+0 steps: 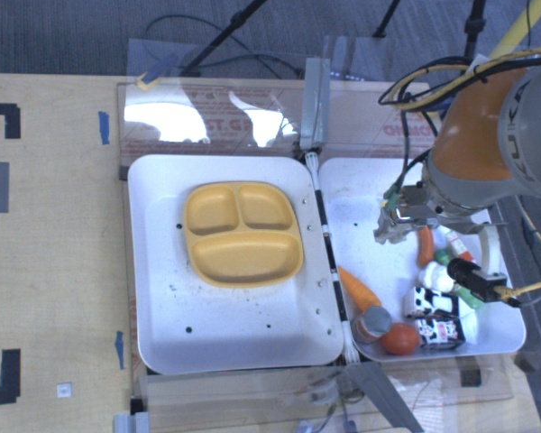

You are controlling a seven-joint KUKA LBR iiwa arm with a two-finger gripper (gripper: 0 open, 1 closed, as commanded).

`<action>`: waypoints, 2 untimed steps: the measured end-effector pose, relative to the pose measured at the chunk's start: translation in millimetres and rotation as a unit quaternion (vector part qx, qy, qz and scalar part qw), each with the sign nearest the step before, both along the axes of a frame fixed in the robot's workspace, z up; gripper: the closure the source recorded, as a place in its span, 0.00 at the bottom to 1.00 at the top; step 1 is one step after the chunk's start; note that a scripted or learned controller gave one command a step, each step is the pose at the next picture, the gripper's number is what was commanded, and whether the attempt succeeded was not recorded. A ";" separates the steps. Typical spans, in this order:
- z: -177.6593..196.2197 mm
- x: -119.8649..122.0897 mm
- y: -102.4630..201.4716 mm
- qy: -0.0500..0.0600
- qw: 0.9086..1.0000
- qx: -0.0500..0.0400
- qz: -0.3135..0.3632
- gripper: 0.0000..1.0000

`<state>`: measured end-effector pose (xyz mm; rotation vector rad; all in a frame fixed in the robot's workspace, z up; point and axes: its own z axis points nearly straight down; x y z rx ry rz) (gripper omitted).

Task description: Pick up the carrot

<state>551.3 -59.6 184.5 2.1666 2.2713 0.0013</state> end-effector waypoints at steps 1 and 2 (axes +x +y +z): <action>-0.9 -41.2 67.2 0.004 0.971 0.001 -0.240 1.00; -1.1 -73.0 83.4 0.005 0.923 0.000 -0.384 1.00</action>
